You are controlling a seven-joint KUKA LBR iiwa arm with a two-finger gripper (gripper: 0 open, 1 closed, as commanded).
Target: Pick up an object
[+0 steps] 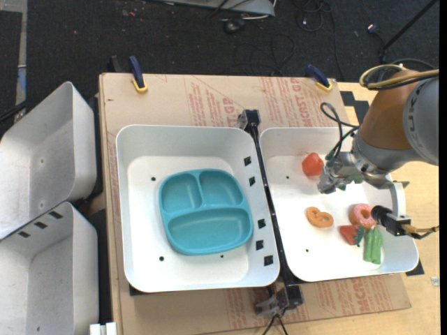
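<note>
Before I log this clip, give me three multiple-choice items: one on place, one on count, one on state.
1. Where does the teal three-compartment plastic tray lie?
A. left white bin
B. right white bin
C. bare bench

2. How many small items lie in the right white bin?
A. two
B. five
C. eight

3. How does the tray lie?
A. flipped over
B. leaning on a wall
C. flat, compartments up

Answers:
1 A: it sits inside the left white bin.
2 B: red round piece, orange ring-shaped piece, pink ring, red wedge, green stick.
3 C: its dividers face the camera.
</note>
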